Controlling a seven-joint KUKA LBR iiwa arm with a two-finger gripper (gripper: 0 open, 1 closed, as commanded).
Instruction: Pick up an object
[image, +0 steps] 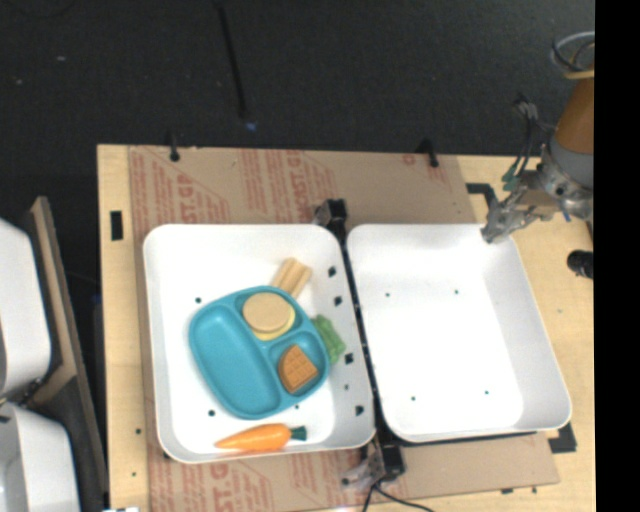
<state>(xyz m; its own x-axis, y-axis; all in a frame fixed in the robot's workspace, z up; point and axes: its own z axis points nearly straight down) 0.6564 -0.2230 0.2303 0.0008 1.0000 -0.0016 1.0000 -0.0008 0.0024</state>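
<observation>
— Where's the arm at the moment?

— Up at the far right corner of the right-hand shallow white bin (455, 335), just over its rim. The two-finger gripper (497, 228) hangs there with nothing between its fingers that I can make out. Whether they are spread or pinched, I cannot tell from here; it is small and a bit blurred.

— And the things to pick?

— All in the left-hand shallow white bin (170, 290). There's a blue plastic divided tray (225, 360) lying at a slant, with a round tan biscuit-like disc (269, 313) in one pocket and a brown toast-like square (298, 368) in another. A pale wooden block (292, 275) rests at the tray's far edge, a green leafy piece (329, 338) at its right side, and an orange toy carrot (262, 437) lies near the front wall.

— So which way must it go?

— Leftward and towards us, right across the divider between the bins. The carrot looks the likeliest to me: it lies apart from the tray, long axis running left to right along the front wall, so I would guess the fingers should close across its width.
</observation>
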